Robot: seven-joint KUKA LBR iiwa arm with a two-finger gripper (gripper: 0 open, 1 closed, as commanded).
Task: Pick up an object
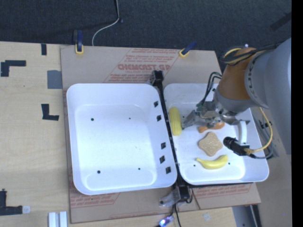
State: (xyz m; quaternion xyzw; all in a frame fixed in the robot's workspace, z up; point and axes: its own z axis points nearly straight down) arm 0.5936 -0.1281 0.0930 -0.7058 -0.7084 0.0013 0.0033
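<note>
Four items lie in the right bin [255, 174] beneath my tool [204, 118]; its open-or-closed state cannot be determined.

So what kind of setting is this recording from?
Likely a robotics lab picking bench: two white bins clamped to a board, toy food such as a banana and corn cob, and tape marks on the table.

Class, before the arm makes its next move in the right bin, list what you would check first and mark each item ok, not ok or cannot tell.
1. Pincer is over the right white bin: ok.
2. Small orange piece sits beneath the pincer: ok.
3. Object held between fingers: cannot tell.
4. Yellow corn cob lies apart from the arm, by the divider: ok.
5. Tan cracker-like slice and yellow banana lie free, unobstructed: ok.
</note>
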